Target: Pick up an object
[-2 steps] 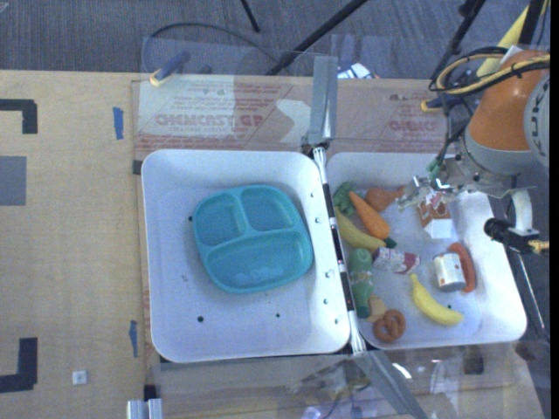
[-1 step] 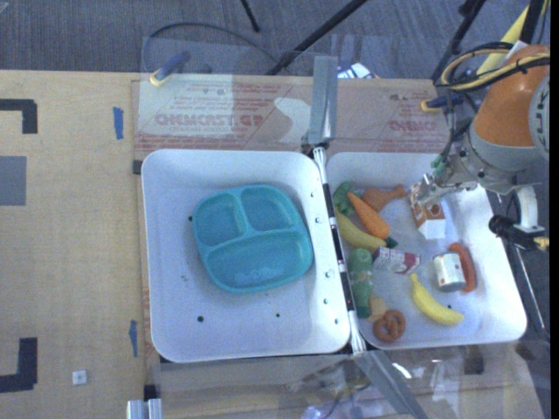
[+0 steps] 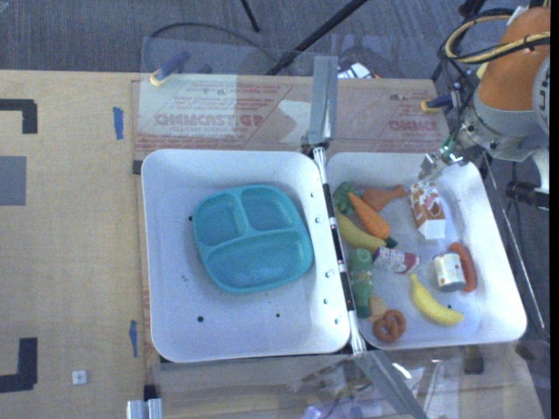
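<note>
Camera view, looking down at a slant on the tabletop (image 3: 70, 234). Two shallow white bins sit side by side. The left bin (image 3: 166, 312) carries a teal divided plate (image 3: 251, 237), lying flat near its centre.

The right bin (image 3: 498, 312) carries the loose items. A carrot (image 3: 369, 216) lies near the dividing wall, with a green vegetable (image 3: 342, 195) just beside its upper end and a yellow banana (image 3: 359, 234) just below it. A second banana (image 3: 434, 303) lies toward the near right part. A small carton with a red and white face (image 3: 427, 211) stands in the upper middle. A small white can (image 3: 448, 271) lies touching a red sausage-shaped piece (image 3: 465, 265). A pretzel (image 3: 389, 325) lies near the front edge, and a green item (image 3: 361, 269) lies along the dividing wall.

The arm (image 3: 515, 77) enters from the right, above the far right corner of the right bin. The pincer (image 3: 438, 161) sits at the bin's far rim, just above the carton; nothing is seen between its tips. Whether it is released or clenched cannot be told.
</note>
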